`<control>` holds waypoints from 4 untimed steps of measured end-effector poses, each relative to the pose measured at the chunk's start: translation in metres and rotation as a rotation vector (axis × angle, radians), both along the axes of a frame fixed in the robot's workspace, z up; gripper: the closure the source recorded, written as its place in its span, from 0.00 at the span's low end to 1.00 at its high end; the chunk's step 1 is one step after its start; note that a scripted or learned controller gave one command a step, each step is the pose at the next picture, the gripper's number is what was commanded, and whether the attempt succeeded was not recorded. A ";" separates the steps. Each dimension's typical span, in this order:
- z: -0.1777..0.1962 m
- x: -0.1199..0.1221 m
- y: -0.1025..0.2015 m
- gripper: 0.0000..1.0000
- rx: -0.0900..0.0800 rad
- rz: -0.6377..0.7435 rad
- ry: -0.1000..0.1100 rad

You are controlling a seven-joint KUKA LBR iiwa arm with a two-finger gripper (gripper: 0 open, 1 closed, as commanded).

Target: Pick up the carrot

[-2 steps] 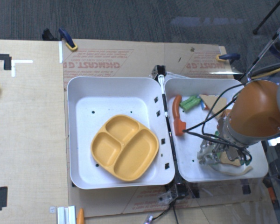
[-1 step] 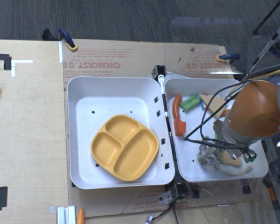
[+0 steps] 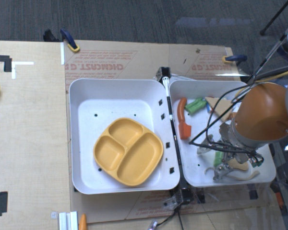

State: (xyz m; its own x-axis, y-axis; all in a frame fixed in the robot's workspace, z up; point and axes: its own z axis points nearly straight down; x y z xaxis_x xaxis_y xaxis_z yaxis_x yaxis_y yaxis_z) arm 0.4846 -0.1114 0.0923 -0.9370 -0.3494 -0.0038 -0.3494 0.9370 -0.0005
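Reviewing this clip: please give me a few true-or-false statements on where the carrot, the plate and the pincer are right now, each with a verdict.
1. The carrot lies in the right bin. True.
2. The yellow divided plate sits in the right bin. False: it sits in the left bin.
3. The pincer is directly over the carrot. False: it is low in the right bin's near part, well apart from the carrot, which lies along that bin's left wall.
4. A green item lies just right of the carrot's far end. True.
5. The carrot rests on the plate. False: it lies on the right bin's floor, in the other bin from the plate.
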 end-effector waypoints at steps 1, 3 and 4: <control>0.000 0.002 0.012 0.00 0.000 0.125 -0.001; 0.003 0.002 -0.006 0.00 0.002 0.131 0.002; 0.075 0.026 -0.073 0.00 -0.001 0.291 -0.003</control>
State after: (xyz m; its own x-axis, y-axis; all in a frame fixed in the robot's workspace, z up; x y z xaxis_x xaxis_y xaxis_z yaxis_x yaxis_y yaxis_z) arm 0.5106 -0.1848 0.1678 -0.7975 -0.6033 -0.0058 -0.6033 0.7975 -0.0023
